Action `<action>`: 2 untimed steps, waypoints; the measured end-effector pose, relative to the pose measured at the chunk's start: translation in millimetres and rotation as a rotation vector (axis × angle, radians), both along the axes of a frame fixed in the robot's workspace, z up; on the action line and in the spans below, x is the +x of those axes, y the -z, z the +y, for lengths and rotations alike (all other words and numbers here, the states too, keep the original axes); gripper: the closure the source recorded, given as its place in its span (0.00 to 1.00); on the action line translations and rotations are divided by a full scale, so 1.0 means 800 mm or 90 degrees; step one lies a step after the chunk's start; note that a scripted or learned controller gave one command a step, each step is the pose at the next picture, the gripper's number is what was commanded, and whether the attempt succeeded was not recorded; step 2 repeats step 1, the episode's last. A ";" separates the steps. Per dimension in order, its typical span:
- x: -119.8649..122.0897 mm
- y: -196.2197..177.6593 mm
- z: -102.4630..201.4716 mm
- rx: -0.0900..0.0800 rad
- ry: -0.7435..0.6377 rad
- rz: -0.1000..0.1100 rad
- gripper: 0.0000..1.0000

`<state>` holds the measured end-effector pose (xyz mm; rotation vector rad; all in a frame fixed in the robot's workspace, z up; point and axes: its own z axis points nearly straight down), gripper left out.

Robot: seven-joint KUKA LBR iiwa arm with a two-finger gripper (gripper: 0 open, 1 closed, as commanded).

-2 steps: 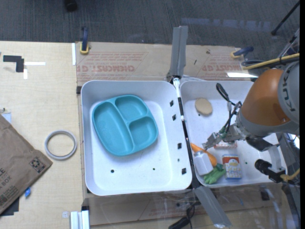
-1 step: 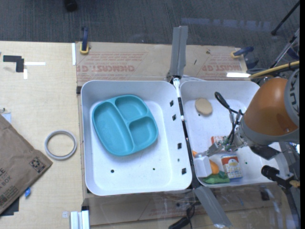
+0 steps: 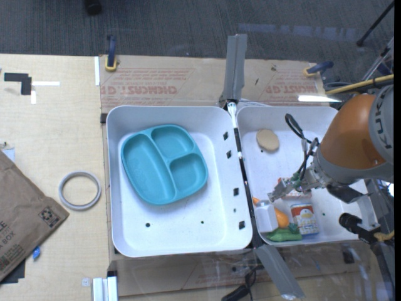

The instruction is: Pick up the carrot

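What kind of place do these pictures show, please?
Probably a robotics lab test bench: two white bins clamped over cardboard, a grey-and-orange arm reaching in, and toy food such as the carrot beside a blue divided plate.

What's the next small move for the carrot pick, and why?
Probably shift the gripper slightly toward the near edge and lower it. It sits in the right bin just beyond the carrot, which lies orange-bodied with green top between a white item and a small carton. Nothing shows between its fingers.
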<state>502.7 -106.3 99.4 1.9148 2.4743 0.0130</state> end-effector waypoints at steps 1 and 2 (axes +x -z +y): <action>-0.020 -0.002 0.004 -0.007 -0.059 -0.010 0.00; -0.020 -0.002 0.004 -0.007 -0.059 -0.010 0.00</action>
